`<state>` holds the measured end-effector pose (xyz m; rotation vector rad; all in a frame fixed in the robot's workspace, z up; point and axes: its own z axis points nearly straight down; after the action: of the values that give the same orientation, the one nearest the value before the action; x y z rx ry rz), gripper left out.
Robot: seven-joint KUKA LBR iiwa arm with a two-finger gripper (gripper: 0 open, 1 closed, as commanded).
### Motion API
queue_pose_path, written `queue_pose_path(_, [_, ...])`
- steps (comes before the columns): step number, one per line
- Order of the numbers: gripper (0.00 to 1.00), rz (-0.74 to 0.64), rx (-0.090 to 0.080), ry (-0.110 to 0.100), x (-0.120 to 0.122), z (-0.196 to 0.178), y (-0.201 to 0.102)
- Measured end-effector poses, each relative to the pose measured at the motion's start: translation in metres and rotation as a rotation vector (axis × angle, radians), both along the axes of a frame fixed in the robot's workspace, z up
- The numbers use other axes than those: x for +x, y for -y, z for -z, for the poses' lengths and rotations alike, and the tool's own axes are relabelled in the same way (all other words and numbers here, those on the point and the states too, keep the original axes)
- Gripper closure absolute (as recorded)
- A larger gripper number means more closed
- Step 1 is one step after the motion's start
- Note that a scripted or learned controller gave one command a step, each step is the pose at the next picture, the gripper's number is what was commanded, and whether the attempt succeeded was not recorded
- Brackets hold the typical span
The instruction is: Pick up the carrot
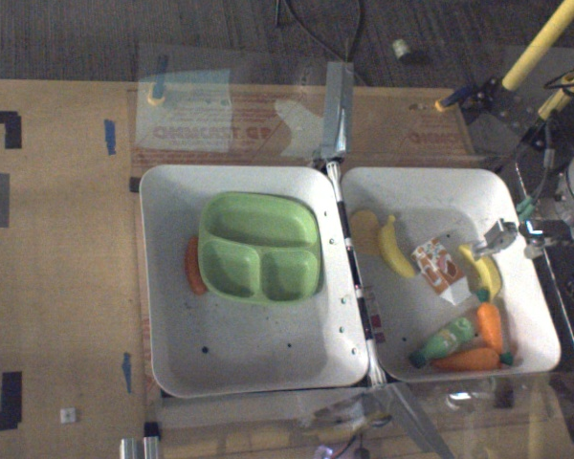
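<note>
Two orange carrots lie in the right bin's near right corner: one carrot (491, 327) points away from me, the other carrot (469, 360) lies flat along the front wall. A green bottle (446, 340) rests against both. My gripper (498, 236) reaches in from the right, above the bin's right side. It hovers over the upper end of a yellow banana (485, 273), a short way behind the carrots. Nothing shows in its grasp.
The right bin (430, 185) also holds a second banana (394, 248), a pale yellow round fruit (364, 228) and a small carton (435, 265). In the left bin (249, 361) sits a green divided plate (259, 248) with an orange item (194, 265) tucked at its left edge.
</note>
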<state>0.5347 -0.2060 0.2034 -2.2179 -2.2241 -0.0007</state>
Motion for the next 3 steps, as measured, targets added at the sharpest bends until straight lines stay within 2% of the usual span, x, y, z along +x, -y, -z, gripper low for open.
queue_pose_path(1, [0.0,0.315,-0.002,0.0,-0.022,-0.017,0.004])
queue_pose_path(2, [0.0,0.367,0.002,0.001,-0.044,0.109,-0.003])
queue_pose_path(3, [1.0,0.376,0.001,0.001,-0.045,0.1,0.0])
